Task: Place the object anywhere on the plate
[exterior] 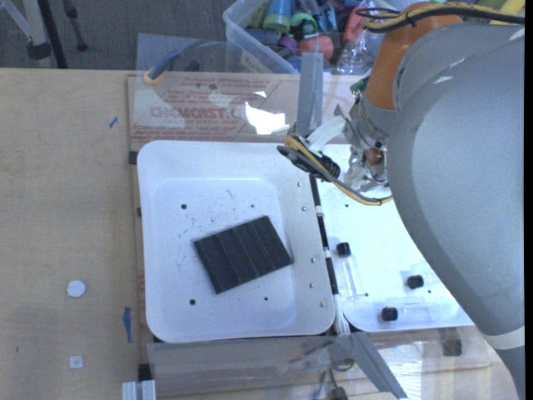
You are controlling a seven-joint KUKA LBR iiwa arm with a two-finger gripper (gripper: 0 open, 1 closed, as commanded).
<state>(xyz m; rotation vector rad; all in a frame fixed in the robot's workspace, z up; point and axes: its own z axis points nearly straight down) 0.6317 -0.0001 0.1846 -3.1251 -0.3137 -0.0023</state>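
1. We see the dark ribbed slab (242, 253) flat in the left bin (158, 182), long axis slanting up-right.
2. Arm's wrist (366, 152) sits up-right of it, above the bins' divider.
3. Pincer state: we cannot tell.

From my feed the worktop (58, 182) is pale wood with a small white disc (76, 288) sitting on it and a couple of blue tape marks (127, 323). Behind it there's a clear plastic tub (258, 23) stuffed with colourful toys, plus grey carpet floor (125, 15) and tripod legs (33, 23) in the top left corner.
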